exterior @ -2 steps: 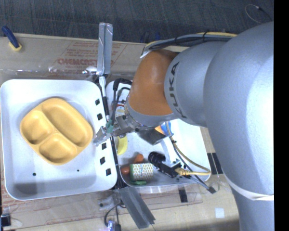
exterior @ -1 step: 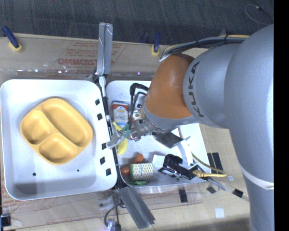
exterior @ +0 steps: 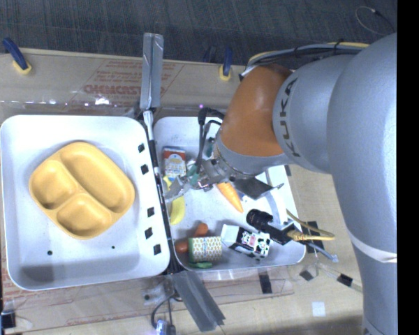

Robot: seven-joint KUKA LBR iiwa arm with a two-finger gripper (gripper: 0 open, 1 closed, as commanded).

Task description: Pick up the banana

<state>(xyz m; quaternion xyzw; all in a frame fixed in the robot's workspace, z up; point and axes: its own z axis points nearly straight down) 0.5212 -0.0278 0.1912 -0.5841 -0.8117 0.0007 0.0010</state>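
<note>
We judge ourselves in the reaching step: our pincer [exterior: 193,179] sits low in the right bin [exterior: 288,257], its opening impossible for us to tell, just above the banana [exterior: 176,211] by the bin's left wall, so next we must close squarely on it.

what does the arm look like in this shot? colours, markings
Bulky grey KUKA arm with smooth rounded casings, a glossy orange band above the wrist, and dark KUKA lettering on the grey shell beside it. The small metallic claw sits below, dark cables running along it.
</note>
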